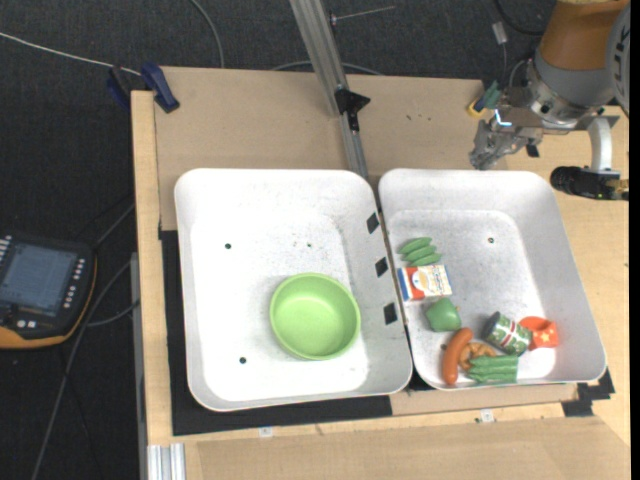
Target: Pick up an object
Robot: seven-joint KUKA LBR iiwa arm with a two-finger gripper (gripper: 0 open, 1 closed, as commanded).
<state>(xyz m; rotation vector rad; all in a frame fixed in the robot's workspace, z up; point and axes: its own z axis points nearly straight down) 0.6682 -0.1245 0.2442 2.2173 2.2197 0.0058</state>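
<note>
While the arm sits at the upper right of my view, its gripper hangs over bare bench just beyond the far rim of the right bin; I cannot tell its finger state, and I see nothing held. Left bin lies well to the gripper's left and nearer me, with a light green bowl inside. Candidate objects all sit in the right bin, below the gripper toward the near edge: closest is a green pea pod, then a small red-and-white carton, a green pepper-like piece, a sausage, a green-labelled can, a red piece and green beans.
</note>
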